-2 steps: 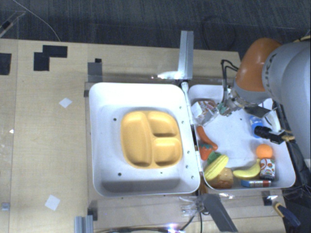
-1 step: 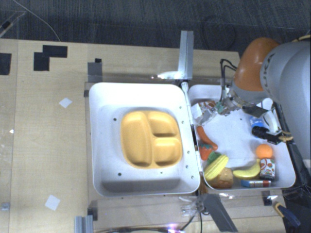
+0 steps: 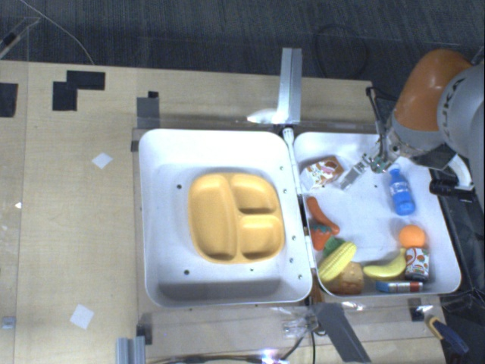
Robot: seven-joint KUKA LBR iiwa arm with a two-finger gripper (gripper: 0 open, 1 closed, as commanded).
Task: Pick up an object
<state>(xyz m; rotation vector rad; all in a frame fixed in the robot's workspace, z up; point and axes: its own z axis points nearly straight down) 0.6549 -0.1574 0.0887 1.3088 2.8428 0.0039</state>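
Blue bottle (image 3: 401, 192) lies in the right bin (image 3: 447, 279), toward its far right side, long axis running roughly near-to-far with the white cap pointing away from the camera. The gripper (image 3: 375, 160) hangs just beyond and left of that cap — so the bottle sits down and to the right of it, very near. Whether the jaws are released or clenched, I cannot tell. A silver wrapper (image 3: 350, 175) lies just left of the gripper.

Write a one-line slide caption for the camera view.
Gripper low in the right bin near a blue bottle; yellow tray in the left bin.
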